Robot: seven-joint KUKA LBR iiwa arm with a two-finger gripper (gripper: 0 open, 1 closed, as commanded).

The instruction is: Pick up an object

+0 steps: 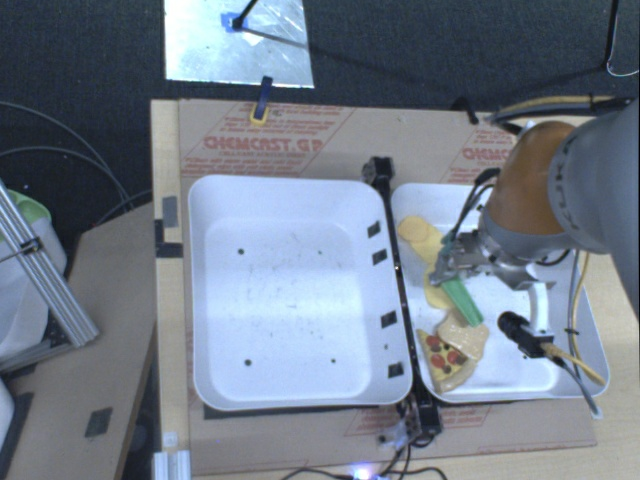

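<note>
While the gripper hangs low over the left half of the right bin, a green stick-like piece juts from just beneath it, slanting toward the bin's near edge. Whether that piece sits between the jaws or merely lies under them I cannot tell, nor whether they are apart or together. It looks like light, stiff plastic, probably smooth, so a hold across its narrow middle would suit best. Touching its lower end lies a pizza slice toy near the bin's near-left corner, flat and likely awkward to pinch. A yellow round piece rests toward the far-left corner. The left bin stands alongside. On the brown board under both bins, red print reads "CHEMCAST GP".
</note>
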